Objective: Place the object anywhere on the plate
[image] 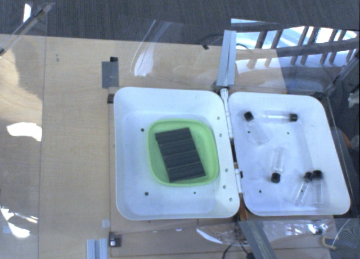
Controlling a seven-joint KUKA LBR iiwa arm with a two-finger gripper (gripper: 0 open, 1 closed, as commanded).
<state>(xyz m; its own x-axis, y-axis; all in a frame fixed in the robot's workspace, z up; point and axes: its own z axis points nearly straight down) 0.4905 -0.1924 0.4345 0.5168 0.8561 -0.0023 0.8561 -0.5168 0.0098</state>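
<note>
Wooden surface (67, 156) w/ two white bins, seen from above.
Dark ridged block (179, 154) lies on green plate (154, 139), centre of left bin (126, 196); capped clear vials (277, 166) scattered in right bin (332, 196).

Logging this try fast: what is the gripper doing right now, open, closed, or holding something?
Gripper: cannot be told from this camera view. The dark block already lies on the green plate in the left bin.
</note>
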